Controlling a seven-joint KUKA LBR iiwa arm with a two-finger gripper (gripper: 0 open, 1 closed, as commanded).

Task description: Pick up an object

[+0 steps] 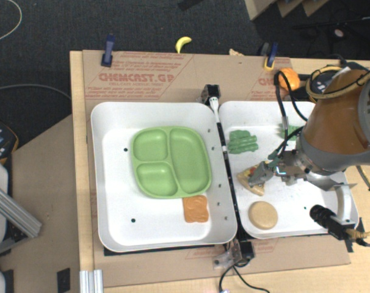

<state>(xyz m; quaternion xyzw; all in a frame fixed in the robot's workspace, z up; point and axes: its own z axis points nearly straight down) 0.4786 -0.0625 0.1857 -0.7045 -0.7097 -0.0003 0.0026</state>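
One gripper (pixel 262 174) works here, low over the right bin (pixel 295 227), its tip pointing toward nine o'clock from the grey and orange arm (pixel 337 130). Whether it is clamped or spread I cannot tell; the tip is small, dark and blurred against what lies beneath it.

Directly under and just at seven o'clock of that tip lies a small wedge-shaped object (pixel 253 184), tan with darker bits, seemingly touching the tip or very nearly so. Its long axis seems to run from ten o'clock to four o'clock, though the gripper hides part of it. My judgement is that this wedge is the target, and that the coming move is a short descent and closing rather than any sideways travel.

Going outward, a round tan disc (pixel 263 215) sits near the wedge at six o'clock, clearly apart from it. A green ridged piece (pixel 242 142) lies at eleven o'clock, also apart. The bin floor is smooth, white and flat, so a light item may slide when nudged.

Across the divider, the left bin (pixel 105 163) holds a green compartment plate (pixel 171 161) with an orange square (pixel 196 209) just touching its six o'clock edge.
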